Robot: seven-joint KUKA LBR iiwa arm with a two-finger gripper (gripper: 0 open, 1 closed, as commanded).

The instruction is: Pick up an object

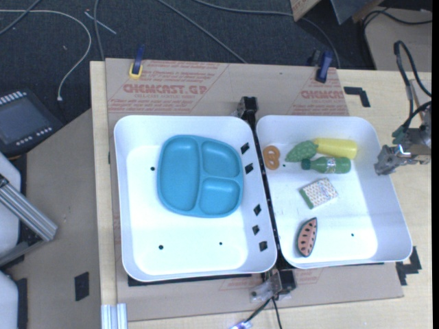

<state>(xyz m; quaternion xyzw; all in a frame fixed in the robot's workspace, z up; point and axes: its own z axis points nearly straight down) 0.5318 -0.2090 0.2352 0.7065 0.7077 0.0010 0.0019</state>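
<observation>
Five toys lie in the right bin (384, 204): a pretzel (272, 157), corn (324, 147), a green bottle (326, 164), a sponge (319, 193) and a watermelon slice (306, 237). Just outside that bin's right wall hangs the gripper (392, 157), well apart from them all; whether it is open or closed I cannot tell. Left of that bin, the other bin (137, 204) holds a blue plate (199, 175).
</observation>
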